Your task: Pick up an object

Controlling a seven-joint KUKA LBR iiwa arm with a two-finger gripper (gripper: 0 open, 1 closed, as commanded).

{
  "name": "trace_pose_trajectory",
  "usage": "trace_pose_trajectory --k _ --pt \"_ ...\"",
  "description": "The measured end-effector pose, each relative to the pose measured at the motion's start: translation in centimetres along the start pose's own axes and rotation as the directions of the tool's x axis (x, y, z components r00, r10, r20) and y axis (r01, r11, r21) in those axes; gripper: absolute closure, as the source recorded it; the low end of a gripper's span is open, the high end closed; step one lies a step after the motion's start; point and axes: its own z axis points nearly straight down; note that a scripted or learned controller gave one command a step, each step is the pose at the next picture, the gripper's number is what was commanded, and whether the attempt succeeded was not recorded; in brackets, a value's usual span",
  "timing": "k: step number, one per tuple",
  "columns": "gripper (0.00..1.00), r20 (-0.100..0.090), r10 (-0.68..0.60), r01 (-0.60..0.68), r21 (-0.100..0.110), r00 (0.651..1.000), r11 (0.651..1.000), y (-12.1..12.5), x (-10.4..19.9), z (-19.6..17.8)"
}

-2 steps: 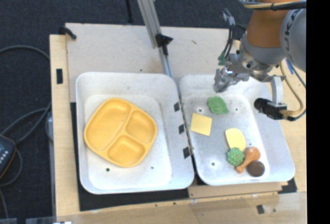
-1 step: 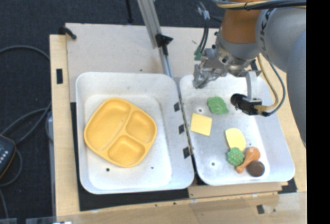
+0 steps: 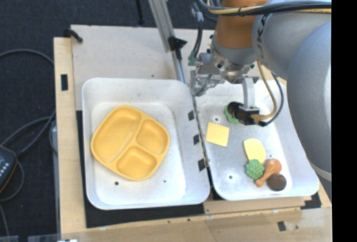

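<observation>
Single-arm picking cell, seen from above. The gripper (image 3: 198,86) is poised low over the far end of the seam where the left bin (image 3: 89,96) and the right bin (image 3: 298,149) meet, just left of the right bin's contents; whether it is open or closed cannot be told, and nothing is seen held in it.

No particular object is named by the task, so any loose piece qualifies. The toy food is gathered in the right bin: a yellow cheese slice (image 3: 217,135) lies flat nearest the gripper, a green piece (image 3: 230,112) lies farther back, and a yellow wedge (image 3: 254,149), a broccoli floret (image 3: 254,169), a drumstick (image 3: 270,169) and a brown lump (image 3: 276,182) are clustered at the near right, the last three touching. The cheese slice is judged the easiest reach, though its flatness may hinder a grasp.

A yellow divided plate (image 3: 130,142) is set alone in the left bin.

The bins are carried on a pale board bench (image 3: 111,51). An aluminium strut (image 3: 157,1) rises at the far side, and dark carpet (image 3: 33,1) with loose cables (image 3: 22,124) surrounds it.
</observation>
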Motion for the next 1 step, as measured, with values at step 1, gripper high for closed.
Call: trace_pose_trajectory --k 1 --pt "1.0 0.0 -0.001 0.001 -0.002 1.0 1.0 0.49 5.56 -0.21"
